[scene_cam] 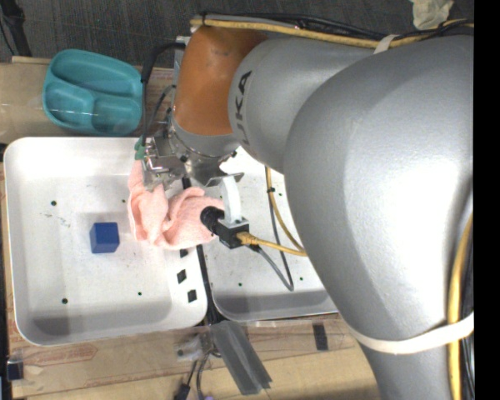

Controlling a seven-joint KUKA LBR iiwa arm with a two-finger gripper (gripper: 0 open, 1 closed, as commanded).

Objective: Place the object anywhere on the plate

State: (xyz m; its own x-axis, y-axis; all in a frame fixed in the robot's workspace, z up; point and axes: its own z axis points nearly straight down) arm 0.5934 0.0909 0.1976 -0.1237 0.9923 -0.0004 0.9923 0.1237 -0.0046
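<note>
Here, one pink cloth [168, 211] lies bunched at the right edge of the left bin [33, 223], directly under the gripper [162, 167]; whether the pincer is spread or pinching the cloth cannot be told. One blue cube [105, 237] sits near the cloth, and one teal divided plate [93, 92] lies beyond the bin.
</note>
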